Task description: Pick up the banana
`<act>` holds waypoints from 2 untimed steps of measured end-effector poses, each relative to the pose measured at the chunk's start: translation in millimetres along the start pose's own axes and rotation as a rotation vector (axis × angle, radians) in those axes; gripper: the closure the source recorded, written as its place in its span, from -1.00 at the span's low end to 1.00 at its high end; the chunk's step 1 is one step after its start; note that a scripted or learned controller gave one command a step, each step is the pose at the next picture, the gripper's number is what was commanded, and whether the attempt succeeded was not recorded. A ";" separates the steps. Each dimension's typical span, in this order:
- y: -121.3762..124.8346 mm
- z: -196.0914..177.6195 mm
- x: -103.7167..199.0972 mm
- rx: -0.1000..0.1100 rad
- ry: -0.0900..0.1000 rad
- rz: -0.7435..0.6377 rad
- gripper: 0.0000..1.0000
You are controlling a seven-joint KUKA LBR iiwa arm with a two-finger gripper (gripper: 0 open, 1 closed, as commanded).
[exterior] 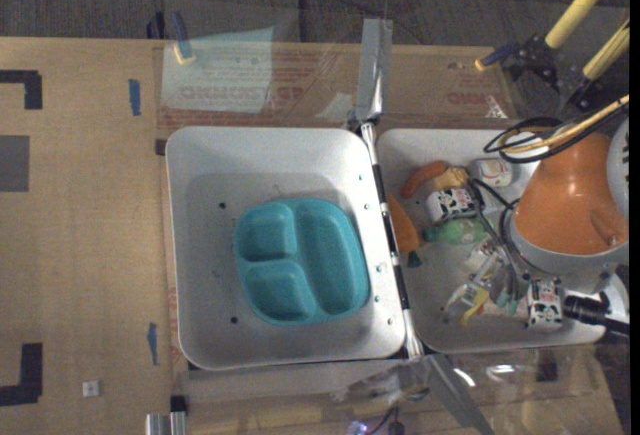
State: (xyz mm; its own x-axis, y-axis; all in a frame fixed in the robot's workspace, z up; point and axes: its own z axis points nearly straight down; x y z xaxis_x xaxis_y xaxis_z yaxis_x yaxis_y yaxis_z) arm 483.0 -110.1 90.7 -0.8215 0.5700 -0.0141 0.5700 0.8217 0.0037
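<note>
Banana: the likeliest candidate was a small yellow piece (pixel 473 304) near the front edge of the right bin (pixel 440 338), mostly hidden, so its identity was uncertain.
Gripper: it (pixel 496 275) hung low over the right bin's middle, just above the yellow piece; whether it was wide or narrow could not be told, and nothing was seen held.
Arm: its orange band (pixel 568 205) covered the bin's right side.
Step in hand: closing in on the banana.
Doing it well: I judged it should centre over the yellow piece, straddle its short width, and keep off the green item (pixel 455 233) beside it.
Risk: crowded clutter could be caught instead.
Count, bins: two.
Count, plate: one teal plate (pixel 300 261) in the left bin (pixel 190 223), three compartments.
Count, orange items: two (pixel 428 175), towards the right bin's left wall.
Count, green items: one.
</note>
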 end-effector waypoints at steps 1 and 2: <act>10.5 -0.3 5.7 0.000 -0.005 -0.202 -1.00; 13.0 -12.4 2.1 -0.007 -0.020 -0.200 1.00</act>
State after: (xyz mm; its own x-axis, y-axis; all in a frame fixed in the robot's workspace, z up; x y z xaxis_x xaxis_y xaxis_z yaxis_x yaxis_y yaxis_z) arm 488.5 -98.1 103.1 -0.9180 0.3950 -0.0352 0.3951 0.9186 0.0056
